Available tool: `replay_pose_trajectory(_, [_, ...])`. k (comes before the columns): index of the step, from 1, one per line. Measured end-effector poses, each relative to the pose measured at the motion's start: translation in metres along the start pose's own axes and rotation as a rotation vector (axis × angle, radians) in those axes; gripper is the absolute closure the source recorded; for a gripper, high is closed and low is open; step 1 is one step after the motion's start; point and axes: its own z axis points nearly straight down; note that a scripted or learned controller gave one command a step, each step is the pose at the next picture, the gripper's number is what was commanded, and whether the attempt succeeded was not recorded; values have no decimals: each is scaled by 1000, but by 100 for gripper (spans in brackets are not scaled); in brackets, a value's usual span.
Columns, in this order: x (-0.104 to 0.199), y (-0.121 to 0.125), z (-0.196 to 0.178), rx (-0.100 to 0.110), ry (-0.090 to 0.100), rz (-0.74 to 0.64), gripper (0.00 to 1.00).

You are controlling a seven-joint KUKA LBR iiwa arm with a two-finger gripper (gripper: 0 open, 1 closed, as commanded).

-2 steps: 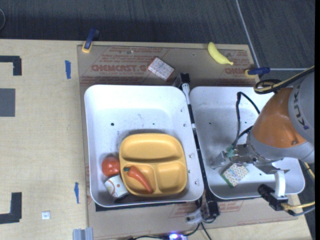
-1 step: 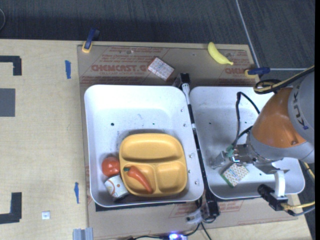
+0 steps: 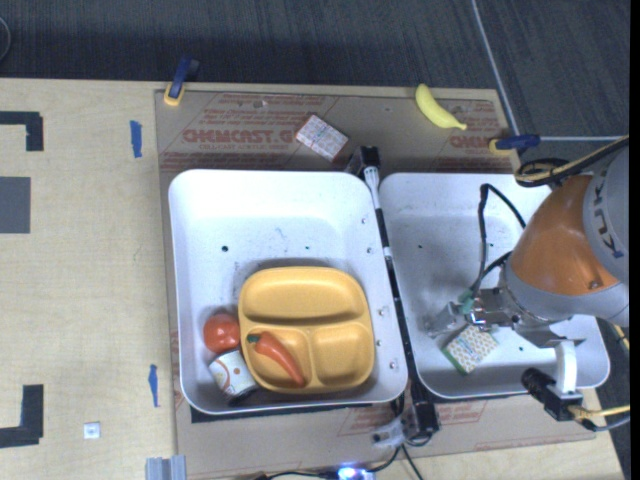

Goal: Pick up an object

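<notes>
Reaching into the right-hand shallow white bin [image 3: 440, 218] from the right of the frame, the grey arm with its orange band [image 3: 565, 243] has the jaws [image 3: 470, 318] low over the bin floor, at the lower middle of that bin. Just below them lies a small square packet with a pale green speckled pattern [image 3: 470, 348], tilted, its upper edge touching or nearly touching the metal tips; I cannot tell whether the jaws are spread or pressed together, nor whether they pinch the packet. I judge this to be the grasp step itself, the descent done or nearly so. Next I would want a firm close on the packet and a straight lift, watching whether it rises with the tips. The left-hand white bin [image 3: 200, 208] holds a yellow divided plastic tray [image 3: 310, 308] with a toy orange carrot [image 3: 275, 356] in it, a red round toy [image 3: 220, 331] and a small white cup-like piece [image 3: 232, 371] beside it. On the counter [image 3: 80, 268], at upper right, rests a yellow toy banana [image 3: 438, 108].
</notes>
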Motion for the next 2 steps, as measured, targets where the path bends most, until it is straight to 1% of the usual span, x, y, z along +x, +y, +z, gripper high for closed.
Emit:
replay_pose_trajectory(1, [0,1,-10,-4,-1,0,100])
replay_pose_trajectory(2, [0,1,-10,-4,-1,0,0])
